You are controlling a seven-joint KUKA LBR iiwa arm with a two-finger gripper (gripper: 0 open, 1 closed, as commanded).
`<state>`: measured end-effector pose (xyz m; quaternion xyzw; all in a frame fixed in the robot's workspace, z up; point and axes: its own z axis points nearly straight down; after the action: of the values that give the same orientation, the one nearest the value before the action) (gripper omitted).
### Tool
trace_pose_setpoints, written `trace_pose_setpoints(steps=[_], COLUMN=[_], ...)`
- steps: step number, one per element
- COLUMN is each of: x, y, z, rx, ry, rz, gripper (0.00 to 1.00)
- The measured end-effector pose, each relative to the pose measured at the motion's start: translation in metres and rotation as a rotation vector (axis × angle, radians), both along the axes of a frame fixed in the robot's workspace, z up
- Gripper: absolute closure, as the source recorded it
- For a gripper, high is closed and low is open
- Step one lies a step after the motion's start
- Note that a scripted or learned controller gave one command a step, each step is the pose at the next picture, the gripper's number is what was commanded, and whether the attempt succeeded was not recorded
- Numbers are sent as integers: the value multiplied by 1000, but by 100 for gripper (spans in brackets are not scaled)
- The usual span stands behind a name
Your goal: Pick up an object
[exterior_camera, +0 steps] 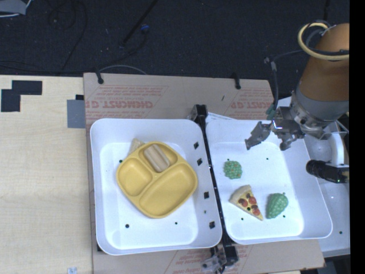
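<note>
Nearest the viewer, at the front of the right-hand shallow white plastic bin (319,224), lie a toy pizza slice with red and yellow toppings (247,201) and, just beside it toward the arm's side, a green knobbly bunch of toy grapes (276,205). Both sit well in front of the tool (270,136) and lower than it, untouched. A little further back, a small round green toy like a broccoli head (232,169) rests alone on the bin floor, in front of the tool and off to the side away from the arm, apart from it.

The tool hangs over the rear part of that bin, its two dark fingers spread apart with nothing between them. Behind it rises the grey arm with the orange band (325,73).

Across the black divider, well away from the tool, the left-hand white bin (108,147) holds a yellow three-compartment plastic plate (162,193); a tan, bread-like piece (156,156) lies in its rear compartment. Both bins sit on a brown cardboard sheet (171,96) on the pale wooden worktop (40,181).
</note>
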<state>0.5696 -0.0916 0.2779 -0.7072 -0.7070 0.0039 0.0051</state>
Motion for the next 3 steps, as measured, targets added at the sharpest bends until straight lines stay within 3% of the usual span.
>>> trace_pose_setpoints(steps=[1, 3], x=[2, -6], y=[0, -3], z=[5, -108], rx=[-1, 0], ry=[-9, -2], rz=[1, 0], gripper=[0, 0])
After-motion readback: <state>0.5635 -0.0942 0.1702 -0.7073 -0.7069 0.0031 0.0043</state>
